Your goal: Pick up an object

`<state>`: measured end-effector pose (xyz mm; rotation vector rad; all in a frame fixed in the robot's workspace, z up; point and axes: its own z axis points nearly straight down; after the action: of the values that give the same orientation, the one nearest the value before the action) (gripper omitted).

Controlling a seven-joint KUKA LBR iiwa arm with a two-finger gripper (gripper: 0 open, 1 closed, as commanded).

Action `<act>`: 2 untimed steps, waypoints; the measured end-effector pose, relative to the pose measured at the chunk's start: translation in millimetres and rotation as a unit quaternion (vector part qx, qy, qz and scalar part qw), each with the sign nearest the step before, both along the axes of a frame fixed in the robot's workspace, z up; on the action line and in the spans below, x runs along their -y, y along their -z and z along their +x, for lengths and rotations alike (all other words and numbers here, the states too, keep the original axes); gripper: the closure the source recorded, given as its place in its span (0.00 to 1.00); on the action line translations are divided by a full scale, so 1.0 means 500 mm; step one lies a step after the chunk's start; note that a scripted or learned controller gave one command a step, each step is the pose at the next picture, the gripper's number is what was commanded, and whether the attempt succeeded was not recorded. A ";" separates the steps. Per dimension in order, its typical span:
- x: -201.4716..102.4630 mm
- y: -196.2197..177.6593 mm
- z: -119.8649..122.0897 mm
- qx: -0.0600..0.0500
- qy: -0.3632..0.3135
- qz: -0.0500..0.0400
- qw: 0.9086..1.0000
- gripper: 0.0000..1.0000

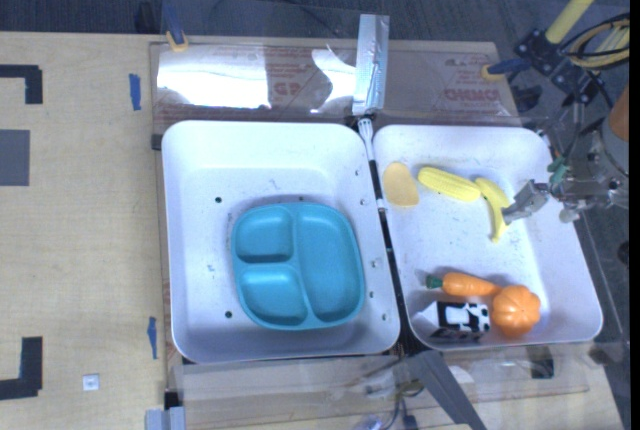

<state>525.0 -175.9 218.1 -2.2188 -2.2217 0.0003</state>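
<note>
The right bin (560,263) holds several toy foods. A yellow corn cob (450,183) lies at its back, with a banana (492,201) just right of it and a pale yellow chip (400,185) to its left. At the front lie a carrot (467,285), a round orange fruit (515,310) and a black-and-white cow toy (463,317). My gripper (547,206) hangs over the bin's right rim, just right of the banana, open with nothing between its fingers.
The left bin (200,168) holds a blue divided plate (297,264). A ridge (380,218) separates the two bins. A clear plastic sheet and a metal bar (371,63) lie behind the bins. A yellow pole and cables (580,8) stand at the back right.
</note>
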 end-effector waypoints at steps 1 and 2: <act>0.069 0.240 0.049 0.004 -0.026 0.004 1.000 0.00; 0.074 0.223 0.048 0.004 -0.025 0.001 1.000 1.00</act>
<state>549.0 -212.7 106.7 -2.1642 -2.2804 -0.0118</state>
